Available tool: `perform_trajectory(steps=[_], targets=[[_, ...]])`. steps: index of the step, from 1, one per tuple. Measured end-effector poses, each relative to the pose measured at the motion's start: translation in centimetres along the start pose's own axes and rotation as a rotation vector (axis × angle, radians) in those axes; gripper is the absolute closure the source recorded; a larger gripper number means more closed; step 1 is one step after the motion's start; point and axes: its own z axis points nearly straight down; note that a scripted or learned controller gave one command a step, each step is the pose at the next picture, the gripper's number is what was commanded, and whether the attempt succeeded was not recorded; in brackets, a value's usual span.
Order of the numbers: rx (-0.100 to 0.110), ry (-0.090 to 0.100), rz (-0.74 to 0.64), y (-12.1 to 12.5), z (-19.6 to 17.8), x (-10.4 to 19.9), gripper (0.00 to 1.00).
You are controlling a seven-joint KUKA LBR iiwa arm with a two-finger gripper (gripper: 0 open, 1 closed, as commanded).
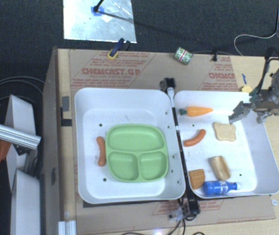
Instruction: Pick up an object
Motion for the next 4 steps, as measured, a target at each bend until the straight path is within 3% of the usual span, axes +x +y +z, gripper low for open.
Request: perform_trajectory(steps=[1, 2, 4], targets=[[0.004, 0.001, -0.001, 2.7, 8.6, 2.5, 0.00], [0.003, 0.001, 0.002, 3.6, 18.7, 3.1, 0.00], [0.002, 0.001, 0.002, 2.7, 19.5, 5.0, 0.00]])
